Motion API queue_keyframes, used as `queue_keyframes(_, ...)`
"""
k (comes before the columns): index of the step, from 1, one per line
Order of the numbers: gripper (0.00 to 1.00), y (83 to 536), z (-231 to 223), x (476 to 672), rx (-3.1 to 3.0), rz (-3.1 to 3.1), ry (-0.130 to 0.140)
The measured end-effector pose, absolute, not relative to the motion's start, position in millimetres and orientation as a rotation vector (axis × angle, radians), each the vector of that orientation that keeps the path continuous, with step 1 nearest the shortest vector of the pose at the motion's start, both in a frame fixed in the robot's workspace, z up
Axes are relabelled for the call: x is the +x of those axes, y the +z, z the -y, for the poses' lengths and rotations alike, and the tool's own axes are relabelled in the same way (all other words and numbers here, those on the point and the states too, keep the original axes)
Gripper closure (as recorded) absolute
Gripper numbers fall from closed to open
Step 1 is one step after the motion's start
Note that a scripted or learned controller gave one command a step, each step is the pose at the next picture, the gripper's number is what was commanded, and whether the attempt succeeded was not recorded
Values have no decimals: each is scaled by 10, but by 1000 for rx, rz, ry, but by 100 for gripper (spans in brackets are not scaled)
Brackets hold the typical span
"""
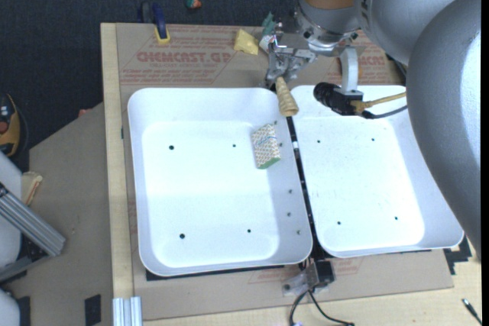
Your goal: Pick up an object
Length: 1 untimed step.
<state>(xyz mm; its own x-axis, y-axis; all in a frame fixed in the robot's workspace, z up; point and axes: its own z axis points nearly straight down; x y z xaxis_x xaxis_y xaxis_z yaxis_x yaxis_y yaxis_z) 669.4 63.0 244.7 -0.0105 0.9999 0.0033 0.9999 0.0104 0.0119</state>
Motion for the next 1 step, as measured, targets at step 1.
queue_keyframes(1,100,3218,-1286,6591,2210,-2227,15)
